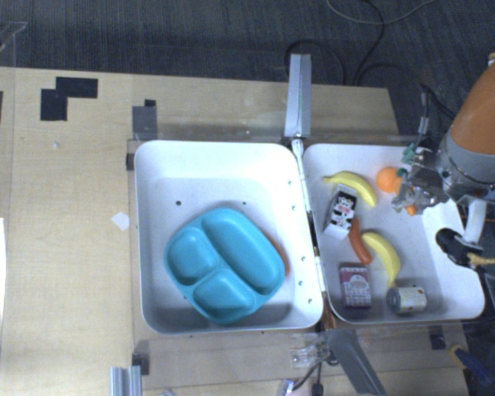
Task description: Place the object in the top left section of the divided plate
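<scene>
A blue divided plate (224,262) with three sections lies in the left bin (161,167). The right bin (454,304) holds the loose objects. My gripper (414,195) hangs over the upper right part of that bin, just right of a small orange ball (387,180). A small orange bit (411,209) shows just below the gripper's tip; I cannot make out what it is or whether it is held.
The right bin also holds two bananas (353,185) (384,254), a black-and-white box (341,211), a red sausage (359,242), a maroon packet (355,285) and a tin can (407,299). A metal post (299,97) rises between the bins at the back.
</scene>
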